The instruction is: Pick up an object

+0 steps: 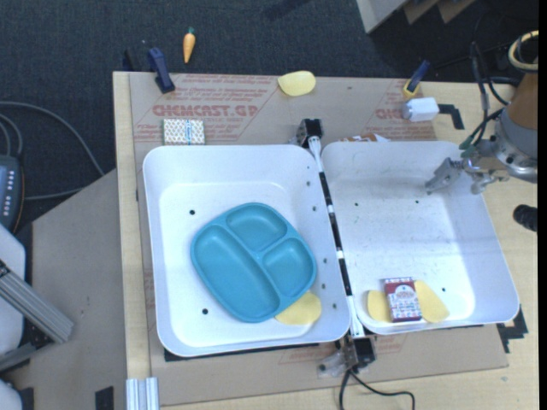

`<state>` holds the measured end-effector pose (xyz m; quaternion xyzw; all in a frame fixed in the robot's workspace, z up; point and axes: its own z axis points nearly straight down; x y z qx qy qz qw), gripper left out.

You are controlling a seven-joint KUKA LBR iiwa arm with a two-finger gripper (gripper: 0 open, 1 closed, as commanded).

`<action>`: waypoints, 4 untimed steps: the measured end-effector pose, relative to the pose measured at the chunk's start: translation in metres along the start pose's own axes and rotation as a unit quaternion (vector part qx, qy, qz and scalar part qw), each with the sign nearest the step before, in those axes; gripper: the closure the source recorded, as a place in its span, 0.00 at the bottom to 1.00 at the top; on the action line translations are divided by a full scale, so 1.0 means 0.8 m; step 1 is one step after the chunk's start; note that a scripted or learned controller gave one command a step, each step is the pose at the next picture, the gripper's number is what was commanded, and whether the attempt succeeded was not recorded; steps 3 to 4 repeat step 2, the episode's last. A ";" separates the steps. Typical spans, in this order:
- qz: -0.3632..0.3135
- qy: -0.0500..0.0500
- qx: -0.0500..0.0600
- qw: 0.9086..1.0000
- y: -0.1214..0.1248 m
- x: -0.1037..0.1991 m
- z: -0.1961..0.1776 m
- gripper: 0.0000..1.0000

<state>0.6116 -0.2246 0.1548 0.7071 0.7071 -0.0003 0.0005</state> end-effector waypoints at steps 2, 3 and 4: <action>0.001 0.001 0.001 1.000 -0.160 0.048 0.034 0.00; 0.001 0.001 0.001 1.000 -0.160 0.048 0.034 0.00; 0.001 0.001 0.001 1.000 -0.160 0.048 0.034 0.00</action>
